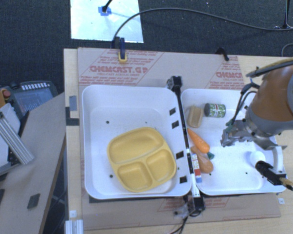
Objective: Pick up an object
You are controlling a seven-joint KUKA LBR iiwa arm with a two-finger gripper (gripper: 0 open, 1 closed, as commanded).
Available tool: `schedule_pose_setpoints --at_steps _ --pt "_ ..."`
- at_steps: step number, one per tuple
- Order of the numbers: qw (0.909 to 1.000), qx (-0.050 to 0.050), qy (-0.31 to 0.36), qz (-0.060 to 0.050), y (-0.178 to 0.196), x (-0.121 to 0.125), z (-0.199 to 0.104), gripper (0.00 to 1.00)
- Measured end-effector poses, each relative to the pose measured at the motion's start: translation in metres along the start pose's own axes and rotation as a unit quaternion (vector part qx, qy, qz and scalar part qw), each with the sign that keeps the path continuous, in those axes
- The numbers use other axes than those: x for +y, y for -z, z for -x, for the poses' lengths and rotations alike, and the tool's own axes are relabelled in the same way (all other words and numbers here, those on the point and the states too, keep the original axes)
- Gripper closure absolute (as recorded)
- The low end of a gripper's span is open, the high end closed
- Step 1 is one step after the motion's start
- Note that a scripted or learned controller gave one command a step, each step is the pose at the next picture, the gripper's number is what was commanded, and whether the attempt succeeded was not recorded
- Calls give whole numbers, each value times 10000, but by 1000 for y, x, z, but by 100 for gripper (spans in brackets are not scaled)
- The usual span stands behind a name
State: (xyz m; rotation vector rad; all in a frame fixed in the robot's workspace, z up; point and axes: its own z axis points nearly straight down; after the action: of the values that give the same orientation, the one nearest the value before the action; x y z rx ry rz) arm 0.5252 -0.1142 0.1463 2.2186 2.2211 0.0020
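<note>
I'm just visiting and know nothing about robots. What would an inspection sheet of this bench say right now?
Surface: two white bins side by side, left bin and right bin, on a board printed CHEMCAST.
Job's things: in the right bin, a carrot, a small can on its side, a tan block and a brownish piece.
Clutter: a yellow divided tray in the left bin.
End effector: end effector above the right bin, right of the carrot; holding nothing that I can see.
Cables: a black cable across the dark floor.
Surroundings: a handheld controller at left.
</note>
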Motion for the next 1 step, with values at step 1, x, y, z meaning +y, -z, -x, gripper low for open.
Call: schedule_pose_setpoints --at_steps 1 --pt "10000 -3 15 17 45 7 -2 100"
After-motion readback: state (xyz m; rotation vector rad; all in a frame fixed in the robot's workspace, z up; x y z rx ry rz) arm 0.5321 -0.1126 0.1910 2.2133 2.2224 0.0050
